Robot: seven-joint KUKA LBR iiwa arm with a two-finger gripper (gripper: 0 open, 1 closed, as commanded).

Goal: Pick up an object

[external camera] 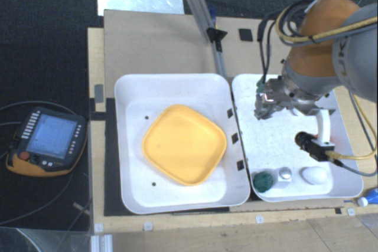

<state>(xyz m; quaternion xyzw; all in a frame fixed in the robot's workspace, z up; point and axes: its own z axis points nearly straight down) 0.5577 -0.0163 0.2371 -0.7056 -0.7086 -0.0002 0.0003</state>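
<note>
Objects to pick sit in both white bins on the counter [159, 32]. Going left to right: a teach pendant [44, 141] lies on the dark floor off the counter, not part of the task. Left bin [127, 186] holds one yellow square plate [184, 143], lying flat near the middle, wide and shallow, probably hard to pinch from above. Right bin [248, 91] has three small things in a row along its near edge: a dark green lump [263, 180] at the near-left corner, a small silver cap-like piece [285, 173] just beside it, then a white egg-shaped object [314, 174] to the right. The three look close but apart; touching or not is too small to tell.

Hand [267, 104] hangs over the far-left part of the right bin, away from the row of small objects, with bare bin floor below it. Nothing is seen between its tips. Open or closed cannot be told from this angle.

Step judged: approach or search stage, no grasp made. Next move likely calls for shifting toward the near edge, centring over one small object, then descending straight. Risk: bin wall and neighbours crowd the green lump; the egg shape may roll.
</note>
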